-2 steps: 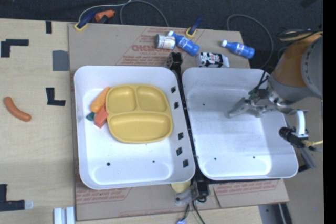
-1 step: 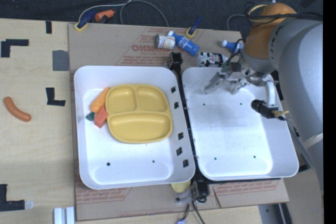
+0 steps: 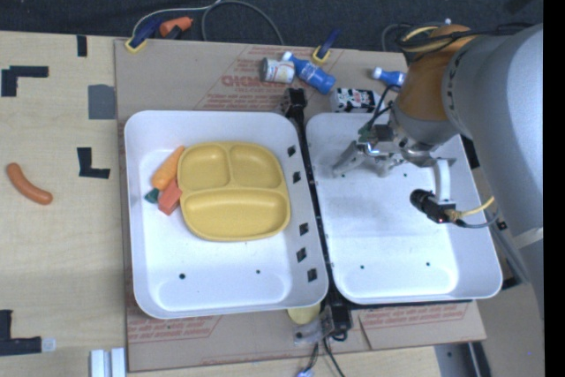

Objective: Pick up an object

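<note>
End effector (image 3: 364, 153) over right bin (image 3: 388, 269), cardboard lettering illegible

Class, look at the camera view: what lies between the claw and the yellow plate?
Between the claw and the yellow plate run the two bins' adjoining white walls with black clips, plus bare bin floor either side.

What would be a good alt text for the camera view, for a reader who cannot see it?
A grey robot arm reaches from the right over the right white bin, its gripper low near the bin's back left. The left white bin holds a yellow divided plate with an orange toy carrot against its left edge.
</note>
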Action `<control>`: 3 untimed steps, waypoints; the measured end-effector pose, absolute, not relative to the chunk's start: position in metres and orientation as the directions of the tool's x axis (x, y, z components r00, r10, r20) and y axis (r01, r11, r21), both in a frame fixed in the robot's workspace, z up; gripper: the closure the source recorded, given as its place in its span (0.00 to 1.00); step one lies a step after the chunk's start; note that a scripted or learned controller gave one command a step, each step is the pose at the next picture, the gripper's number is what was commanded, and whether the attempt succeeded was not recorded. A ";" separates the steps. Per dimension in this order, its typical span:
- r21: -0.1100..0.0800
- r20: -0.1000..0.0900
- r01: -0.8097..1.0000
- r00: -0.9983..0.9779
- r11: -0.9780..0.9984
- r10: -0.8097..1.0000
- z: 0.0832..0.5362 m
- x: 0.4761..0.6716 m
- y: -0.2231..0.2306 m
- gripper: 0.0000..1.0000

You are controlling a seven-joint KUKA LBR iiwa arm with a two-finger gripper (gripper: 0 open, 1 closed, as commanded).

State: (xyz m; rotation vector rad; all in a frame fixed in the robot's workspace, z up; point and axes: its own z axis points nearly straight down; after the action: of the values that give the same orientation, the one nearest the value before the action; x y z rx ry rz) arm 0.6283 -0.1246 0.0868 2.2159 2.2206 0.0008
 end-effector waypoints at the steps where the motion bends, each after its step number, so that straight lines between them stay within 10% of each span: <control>1: -0.004 -0.006 1.000 -0.007 0.007 1.000 0.086 0.669 -0.095 0.00; 2: -0.009 0.001 1.000 0.003 -0.003 1.000 0.095 0.570 -0.100 0.00; 3: 0.000 0.000 1.000 -0.001 0.001 1.000 0.086 0.621 -0.101 0.00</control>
State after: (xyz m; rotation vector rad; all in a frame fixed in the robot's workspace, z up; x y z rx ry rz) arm 0.6215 -0.1008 0.0856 2.2199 2.2228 -0.0004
